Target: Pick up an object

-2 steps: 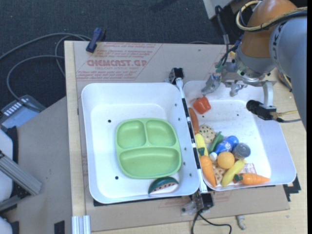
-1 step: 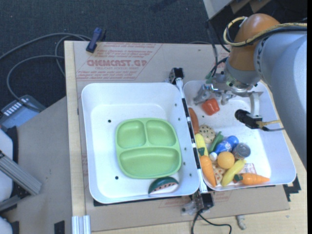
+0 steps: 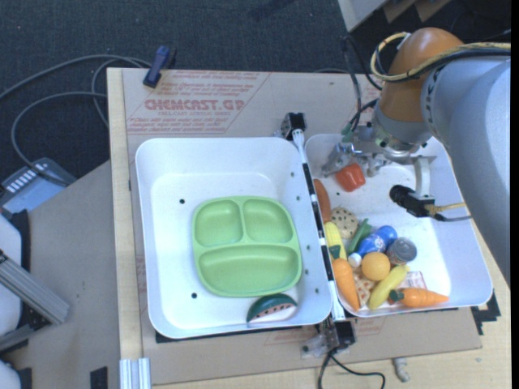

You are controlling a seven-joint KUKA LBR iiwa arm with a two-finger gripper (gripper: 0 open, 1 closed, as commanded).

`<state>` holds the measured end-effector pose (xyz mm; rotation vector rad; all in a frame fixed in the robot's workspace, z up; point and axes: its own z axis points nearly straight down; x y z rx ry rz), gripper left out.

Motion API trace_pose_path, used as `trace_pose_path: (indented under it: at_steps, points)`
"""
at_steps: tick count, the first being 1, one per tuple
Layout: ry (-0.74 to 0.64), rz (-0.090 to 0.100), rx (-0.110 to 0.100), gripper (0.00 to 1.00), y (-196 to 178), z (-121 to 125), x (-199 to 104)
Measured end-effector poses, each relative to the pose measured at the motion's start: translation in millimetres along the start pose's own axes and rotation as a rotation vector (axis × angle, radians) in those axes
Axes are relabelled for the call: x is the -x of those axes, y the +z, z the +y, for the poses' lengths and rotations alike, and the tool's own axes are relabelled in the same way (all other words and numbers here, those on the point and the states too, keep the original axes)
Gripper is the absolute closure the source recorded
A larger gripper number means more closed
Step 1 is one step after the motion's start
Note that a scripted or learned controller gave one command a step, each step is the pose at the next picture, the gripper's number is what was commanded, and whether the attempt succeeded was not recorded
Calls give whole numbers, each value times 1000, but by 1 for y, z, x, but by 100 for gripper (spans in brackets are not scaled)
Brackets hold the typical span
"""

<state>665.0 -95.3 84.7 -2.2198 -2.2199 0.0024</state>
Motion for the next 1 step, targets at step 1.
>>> trace_pose_path:
  at_steps: [1]
  points:
    - [-1, -1, 3, 100, -11, 1, 0]
